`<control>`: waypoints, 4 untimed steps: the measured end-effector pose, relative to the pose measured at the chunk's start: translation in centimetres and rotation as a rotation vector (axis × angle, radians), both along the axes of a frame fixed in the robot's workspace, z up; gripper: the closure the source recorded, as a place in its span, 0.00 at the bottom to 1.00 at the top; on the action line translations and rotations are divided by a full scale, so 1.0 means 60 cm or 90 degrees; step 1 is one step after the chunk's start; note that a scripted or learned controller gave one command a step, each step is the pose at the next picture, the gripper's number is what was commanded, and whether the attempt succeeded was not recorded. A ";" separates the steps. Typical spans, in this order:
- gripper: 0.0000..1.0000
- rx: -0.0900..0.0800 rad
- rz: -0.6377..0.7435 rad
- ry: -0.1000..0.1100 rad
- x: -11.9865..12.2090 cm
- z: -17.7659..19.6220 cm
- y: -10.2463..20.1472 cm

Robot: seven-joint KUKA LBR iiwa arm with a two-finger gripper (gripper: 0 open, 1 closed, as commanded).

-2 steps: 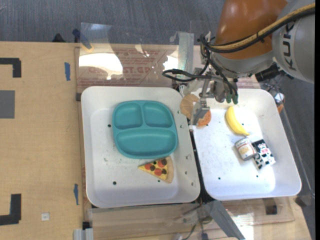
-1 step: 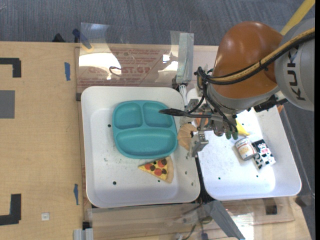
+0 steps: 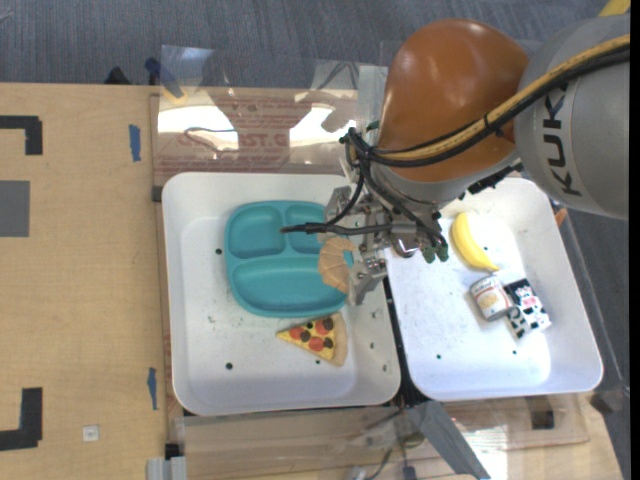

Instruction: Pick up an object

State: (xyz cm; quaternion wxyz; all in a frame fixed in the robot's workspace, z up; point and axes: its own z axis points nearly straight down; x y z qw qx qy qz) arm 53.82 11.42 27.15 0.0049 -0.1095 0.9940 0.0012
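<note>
the gripper [image 3: 362, 273] hung at the teal tray's [image 3: 275, 263] right edge, over a tan piece [image 3: 333, 260]; i could not tell its grip. a straight, slow lift seemed best.

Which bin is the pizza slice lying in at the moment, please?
The left bin. The pizza slice lies flat on its floor, just below the teal tray.

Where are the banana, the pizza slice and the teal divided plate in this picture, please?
banana [image 3: 472, 242]: camera view, middle of its yellow body, right bin.
pizza slice [image 3: 316, 336]: camera view, its topped centre, left bin.
teal divided plate [image 3: 268, 268]: camera view, bare floor of its large compartment, left bin.
</note>
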 end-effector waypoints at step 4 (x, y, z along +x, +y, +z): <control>1.00 0.003 0.065 -0.004 -0.021 -0.121 0.191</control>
